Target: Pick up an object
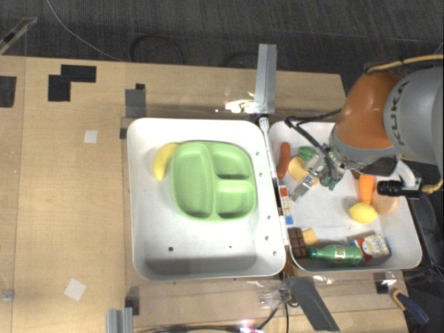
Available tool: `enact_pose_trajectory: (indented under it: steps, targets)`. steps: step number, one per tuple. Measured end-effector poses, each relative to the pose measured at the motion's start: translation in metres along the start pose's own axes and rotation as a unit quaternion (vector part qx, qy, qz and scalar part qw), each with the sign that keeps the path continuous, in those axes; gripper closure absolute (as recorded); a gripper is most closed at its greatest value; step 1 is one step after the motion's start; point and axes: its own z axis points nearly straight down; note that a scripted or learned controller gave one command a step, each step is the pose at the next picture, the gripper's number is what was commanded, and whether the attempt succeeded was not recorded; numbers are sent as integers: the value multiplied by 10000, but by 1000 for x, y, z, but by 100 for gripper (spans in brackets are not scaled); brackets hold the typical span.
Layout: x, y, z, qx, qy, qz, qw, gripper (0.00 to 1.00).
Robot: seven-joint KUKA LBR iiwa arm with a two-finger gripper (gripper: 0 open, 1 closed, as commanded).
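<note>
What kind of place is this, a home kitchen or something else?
Probably a robotics lab, not a kitchen. A grey and orange arm reaches over two white bins on a wooden bench, and the bins hold toy-like food: a banana, a lemon, a bottle.

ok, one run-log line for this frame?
arm: over right bin | pincer: low beside sausage, grip unclear | banana, green tray: left bin

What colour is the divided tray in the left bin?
Light green; the tray shows plainly in the camera view, with a banana at its left edge.
</note>
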Motion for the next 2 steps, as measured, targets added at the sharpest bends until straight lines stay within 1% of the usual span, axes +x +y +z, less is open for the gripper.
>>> enact_pose_trajectory:
  steps: [1, 2]
  targets:
    - [-19, 11, 1, 5, 15, 633, 9980, 0]
    - [-12, 6, 1, -1, 9, 1688, 9857, 0]
